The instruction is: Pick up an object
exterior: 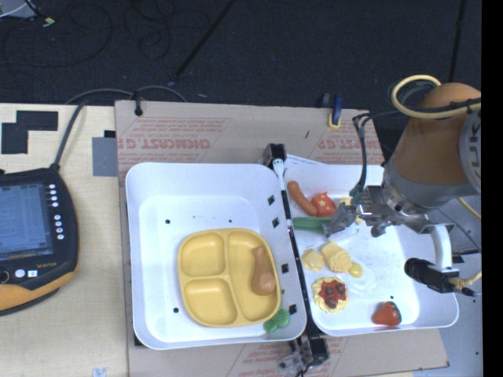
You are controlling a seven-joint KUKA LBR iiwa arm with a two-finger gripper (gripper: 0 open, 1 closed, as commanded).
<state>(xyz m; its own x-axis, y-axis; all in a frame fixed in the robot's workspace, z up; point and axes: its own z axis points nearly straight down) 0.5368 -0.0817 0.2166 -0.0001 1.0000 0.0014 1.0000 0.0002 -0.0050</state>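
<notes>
In the right bin (424,312) lie an orange sausage (299,196), a red tomato-like piece (324,204), a long green vegetable (309,224), yellow corn pieces (330,256), a small pizza-like disc (330,293) and a red strawberry (386,313). My gripper (343,221) hangs low over the right bin, at the right end of the green vegetable and just below the red piece. The view does not show anything held. The grey arm (428,159) comes in from the right.
The left bin (149,210) holds a yellow divided plate (206,277) with a brown drumstick (262,272) in its right compartment. A green leafy piece (277,320) lies at that bin's lower right corner. A tablet pendant (31,226) rests on the bench at far left.
</notes>
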